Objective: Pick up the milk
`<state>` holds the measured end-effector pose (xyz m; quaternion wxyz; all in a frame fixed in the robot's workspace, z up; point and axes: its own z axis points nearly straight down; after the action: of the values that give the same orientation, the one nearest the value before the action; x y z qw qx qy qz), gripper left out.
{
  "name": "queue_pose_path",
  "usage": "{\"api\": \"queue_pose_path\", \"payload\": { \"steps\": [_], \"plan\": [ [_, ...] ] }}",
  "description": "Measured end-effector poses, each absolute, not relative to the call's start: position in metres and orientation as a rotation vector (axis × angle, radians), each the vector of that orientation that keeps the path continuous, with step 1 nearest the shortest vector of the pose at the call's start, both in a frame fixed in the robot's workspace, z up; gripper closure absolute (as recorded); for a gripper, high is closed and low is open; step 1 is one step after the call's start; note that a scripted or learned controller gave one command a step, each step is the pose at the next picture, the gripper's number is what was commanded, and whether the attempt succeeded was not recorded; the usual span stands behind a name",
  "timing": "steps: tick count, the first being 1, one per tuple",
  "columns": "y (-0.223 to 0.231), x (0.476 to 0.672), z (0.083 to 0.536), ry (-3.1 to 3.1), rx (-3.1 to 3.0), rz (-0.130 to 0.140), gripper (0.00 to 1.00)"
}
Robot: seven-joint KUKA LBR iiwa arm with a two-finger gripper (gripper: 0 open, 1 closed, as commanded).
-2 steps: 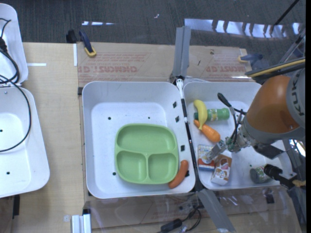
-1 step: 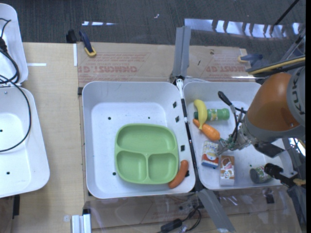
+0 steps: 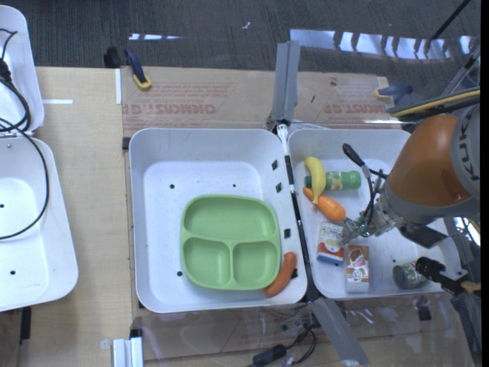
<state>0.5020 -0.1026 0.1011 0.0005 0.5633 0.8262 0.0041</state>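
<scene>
Looking down over the table now: two white bins side by side, and the action is all in the right bin. The milk is a small carton lying flat on the bin floor, towards the near left of that bin. It has a white body, a blue band at its near end, and a red-and-orange picture on the upturned face. Just to its right and a touch nearer lies a second carton, white with a brownish-red picture. The two sit close together, and I can't tell whether they touch.

The arm comes in from the right, orange band over the wrist, and the pincer hangs right at the milk's far right corner, low over the bin. From here I cannot tell whether it is released or clenched, and nothing shows the carton gripped.

Farther back in the same bin are a banana, a green bottle lying beside it, and a carrot just this side of them. A can sits at the near right.

Over in the left bin there's a green divided plate, with a sausage leaning on its near right edge.
</scene>
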Motion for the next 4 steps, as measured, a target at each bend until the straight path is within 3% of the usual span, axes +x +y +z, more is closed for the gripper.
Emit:
{"api": "queue_pose_path", "payload": {
  "steps": [1,2,3,4],
  "plan": [
    [-0.131,0.478,0.088,2.837,1.360,0.001,0.00],
    [-0.106,0.478,0.143,2.871,1.285,0.000,0.00],
    [-0.158,0.546,0.218,2.793,1.445,-0.003,0.00],
    [-0.166,0.489,0.117,2.918,1.136,0.003,0.00]
  ]
}}
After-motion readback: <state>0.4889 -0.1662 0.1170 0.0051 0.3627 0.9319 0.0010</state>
